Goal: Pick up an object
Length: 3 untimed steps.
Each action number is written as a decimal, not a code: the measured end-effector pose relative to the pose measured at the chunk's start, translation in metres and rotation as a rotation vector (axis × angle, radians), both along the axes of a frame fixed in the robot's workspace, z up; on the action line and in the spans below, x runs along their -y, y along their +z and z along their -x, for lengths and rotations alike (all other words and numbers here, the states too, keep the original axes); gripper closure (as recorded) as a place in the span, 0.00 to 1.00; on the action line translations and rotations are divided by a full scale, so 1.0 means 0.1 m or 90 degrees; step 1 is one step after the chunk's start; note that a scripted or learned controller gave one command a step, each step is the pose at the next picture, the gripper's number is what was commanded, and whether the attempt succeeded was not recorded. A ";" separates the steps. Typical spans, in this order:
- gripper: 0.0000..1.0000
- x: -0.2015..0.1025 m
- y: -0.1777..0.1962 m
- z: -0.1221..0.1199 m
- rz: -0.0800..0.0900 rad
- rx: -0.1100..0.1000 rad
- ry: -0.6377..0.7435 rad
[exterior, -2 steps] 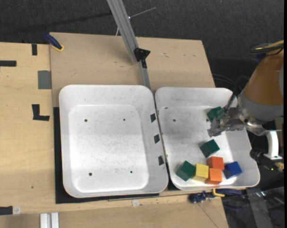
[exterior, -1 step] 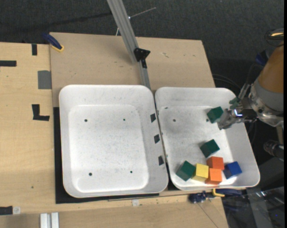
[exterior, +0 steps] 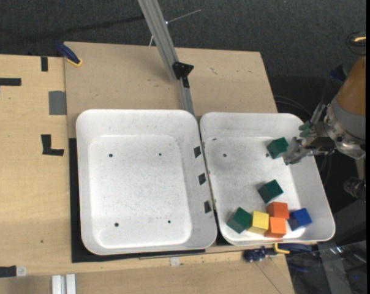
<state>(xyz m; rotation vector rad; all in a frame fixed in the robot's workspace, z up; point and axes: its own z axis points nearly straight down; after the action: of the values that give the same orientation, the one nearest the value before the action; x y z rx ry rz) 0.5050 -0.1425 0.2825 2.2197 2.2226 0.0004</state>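
My gripper (exterior: pixel 295 149) hangs over the right side of the right bin (exterior: pixel 234 130), coming in from the right edge. A dark green block (exterior: pixel 277 147) sits right against the gripper's left side; whether it is gripped or only touched I cannot tell. Lower in the same bin lies another dark green block (exterior: pixel 270 190). Along the bin's front edge a cluster holds a green block (exterior: pixel 239 219), a yellow block (exterior: pixel 260 220), two orange blocks (exterior: pixel 277 211) (exterior: pixel 277 226) and a blue block (exterior: pixel 300 218).
The left bin (exterior: pixel 87 127) stands beside the right one, their rims meeting in the middle. A grey metal rail (exterior: pixel 160 29) slants down from the top to the bins' back edge. A blue clamp (exterior: pixel 258 254) sits at the bench's front edge.
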 end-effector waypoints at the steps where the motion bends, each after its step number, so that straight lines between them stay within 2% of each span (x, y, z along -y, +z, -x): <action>1: 1.00 -0.46 -0.10 -0.35 0.000 -0.001 0.003; 3: 1.00 -1.40 -0.28 -0.98 0.000 -0.001 0.003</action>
<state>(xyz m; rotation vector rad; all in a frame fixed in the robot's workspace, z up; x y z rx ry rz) 0.6028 -0.0030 0.2548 2.2151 2.2290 -0.0004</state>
